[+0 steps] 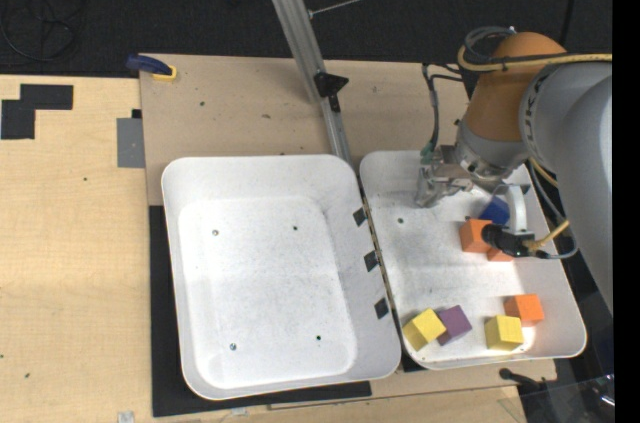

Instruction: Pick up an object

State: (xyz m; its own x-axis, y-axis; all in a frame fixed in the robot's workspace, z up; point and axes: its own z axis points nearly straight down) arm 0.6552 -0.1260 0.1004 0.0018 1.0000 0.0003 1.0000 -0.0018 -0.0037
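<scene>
We cannot tell the gripper's finger state; closing on bare right bin floor — blocks well apart — risks a miss.

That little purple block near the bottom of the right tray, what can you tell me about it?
The purple block is a small cube with a matte, evenly coloured surface, maybe foam or painted wood. It sits flat on the floor of the right white bin, near its front edge, turned at a slight angle. Its left side presses against a yellow block of similar size. Another yellow block and an orange one lie apart to its right. The robot's hand is well away, toward the back of the bin.
</scene>
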